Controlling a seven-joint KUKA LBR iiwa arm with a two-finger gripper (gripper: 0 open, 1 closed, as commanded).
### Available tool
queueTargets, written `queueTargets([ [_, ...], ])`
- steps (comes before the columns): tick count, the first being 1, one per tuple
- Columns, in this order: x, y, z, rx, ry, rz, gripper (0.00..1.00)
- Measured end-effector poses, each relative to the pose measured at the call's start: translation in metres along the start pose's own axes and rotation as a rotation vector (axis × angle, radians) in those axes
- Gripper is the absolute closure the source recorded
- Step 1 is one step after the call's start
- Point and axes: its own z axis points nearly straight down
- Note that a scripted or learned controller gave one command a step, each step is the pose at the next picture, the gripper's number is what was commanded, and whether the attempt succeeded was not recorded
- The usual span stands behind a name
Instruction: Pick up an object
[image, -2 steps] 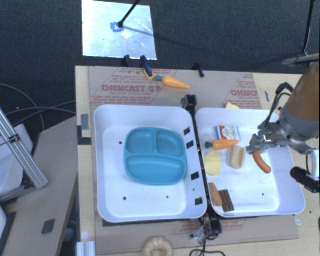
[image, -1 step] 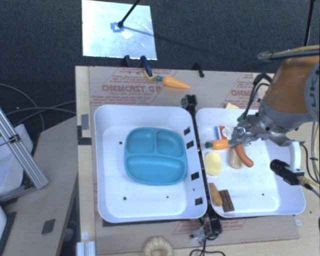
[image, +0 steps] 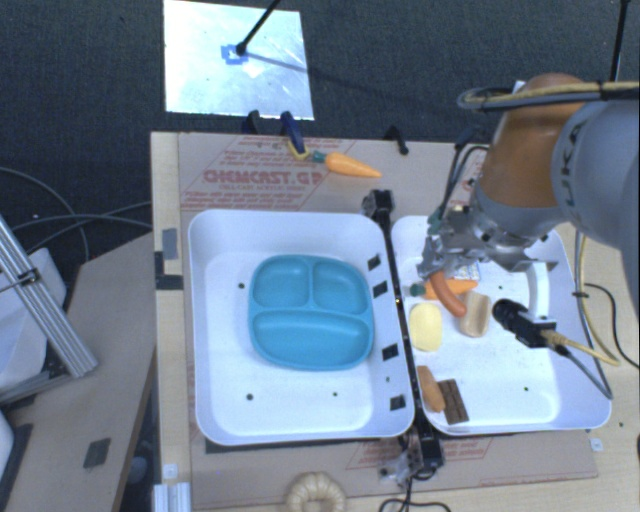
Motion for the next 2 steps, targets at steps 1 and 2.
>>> queueTargets([
  [1,0.058,0.02,-0.008,-0.001,0.002,-0.001,1.0],
  [2,0.09,0.029,-0.009,0.0,0.001,0.001,1.0],
])
